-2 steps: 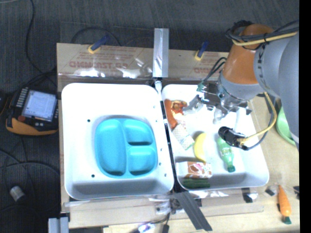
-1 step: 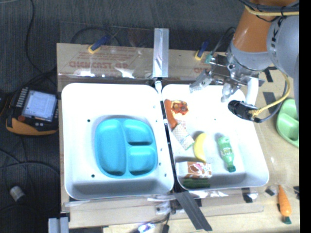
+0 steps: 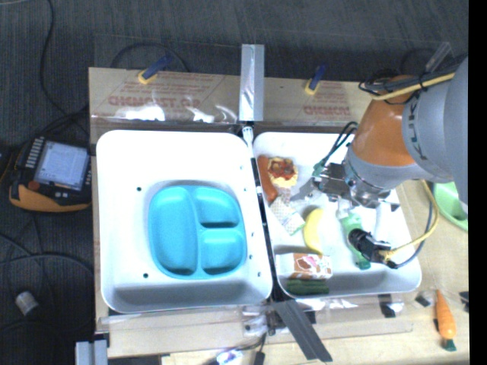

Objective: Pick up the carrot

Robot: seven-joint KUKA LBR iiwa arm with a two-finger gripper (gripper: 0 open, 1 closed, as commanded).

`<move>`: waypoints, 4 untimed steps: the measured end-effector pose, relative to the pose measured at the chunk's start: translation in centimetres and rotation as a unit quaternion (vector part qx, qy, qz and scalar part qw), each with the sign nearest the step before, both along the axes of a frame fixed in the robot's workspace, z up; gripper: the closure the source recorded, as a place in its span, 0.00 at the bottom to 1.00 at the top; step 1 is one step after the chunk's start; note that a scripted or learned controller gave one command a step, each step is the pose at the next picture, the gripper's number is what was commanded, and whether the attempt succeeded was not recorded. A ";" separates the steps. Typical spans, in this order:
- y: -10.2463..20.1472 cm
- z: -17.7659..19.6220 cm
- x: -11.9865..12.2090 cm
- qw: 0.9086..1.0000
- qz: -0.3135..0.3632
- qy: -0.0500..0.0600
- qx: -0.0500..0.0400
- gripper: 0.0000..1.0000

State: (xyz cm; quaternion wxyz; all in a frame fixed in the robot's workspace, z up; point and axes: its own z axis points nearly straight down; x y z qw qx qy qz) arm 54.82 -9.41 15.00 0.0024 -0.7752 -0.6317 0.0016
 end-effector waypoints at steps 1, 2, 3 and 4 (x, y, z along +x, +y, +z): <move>-0.2 7.0 -1.1 1.000 0.001 -0.001 0.000 0.00; -0.1 7.8 -1.2 1.000 0.002 0.001 0.001 1.00; -2.2 11.4 -4.6 1.000 0.008 -0.001 -0.001 1.00; -2.1 11.4 -4.6 1.000 0.008 -0.001 -0.001 0.00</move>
